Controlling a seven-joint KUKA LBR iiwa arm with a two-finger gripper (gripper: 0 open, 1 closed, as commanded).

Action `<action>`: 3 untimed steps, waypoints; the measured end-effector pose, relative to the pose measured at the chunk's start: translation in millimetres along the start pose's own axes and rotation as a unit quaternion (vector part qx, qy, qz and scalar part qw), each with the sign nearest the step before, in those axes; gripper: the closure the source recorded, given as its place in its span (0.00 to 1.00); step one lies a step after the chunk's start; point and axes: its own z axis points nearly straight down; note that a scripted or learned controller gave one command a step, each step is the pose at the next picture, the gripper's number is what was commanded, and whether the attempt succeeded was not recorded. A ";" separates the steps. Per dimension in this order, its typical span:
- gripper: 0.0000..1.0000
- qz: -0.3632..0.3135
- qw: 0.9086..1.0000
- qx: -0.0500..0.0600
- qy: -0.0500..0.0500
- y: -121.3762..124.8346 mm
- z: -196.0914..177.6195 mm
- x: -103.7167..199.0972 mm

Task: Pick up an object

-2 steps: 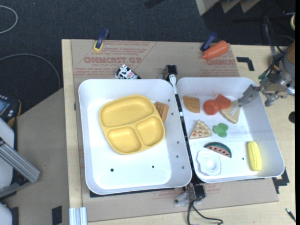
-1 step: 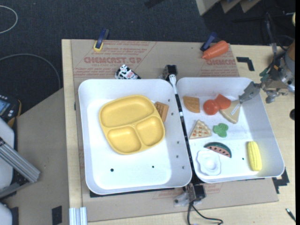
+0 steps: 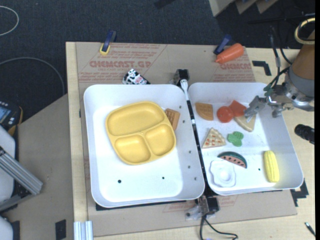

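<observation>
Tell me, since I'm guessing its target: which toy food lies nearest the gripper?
The pale cheese wedge, directly beside the gripper; the tomato and corn lie farther away.

Waffle piece [image 3: 173,118] partly hidden behind yellow divided plate [image 3: 140,132]. Arm [image 3: 304,76] cut off by right edge. Cheese wedge [image 3: 246,122] partly covered by end effector [image 3: 265,107]; finger state not resolved.

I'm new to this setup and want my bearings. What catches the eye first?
A big yellow divided plate fills the left bin. The right bin holds a scatter of toy food, with the hand over its far right side, by a cheese wedge.
</observation>
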 end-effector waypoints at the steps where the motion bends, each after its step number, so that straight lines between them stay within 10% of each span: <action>1: 0.00 0.001 1.000 0.000 0.000 -1.4 43.2 -1.8; 2: 0.00 0.000 1.000 0.000 0.000 -1.9 87.6 -0.8; 3: 1.00 0.001 1.000 -0.003 -0.001 -0.3 73.6 -1.2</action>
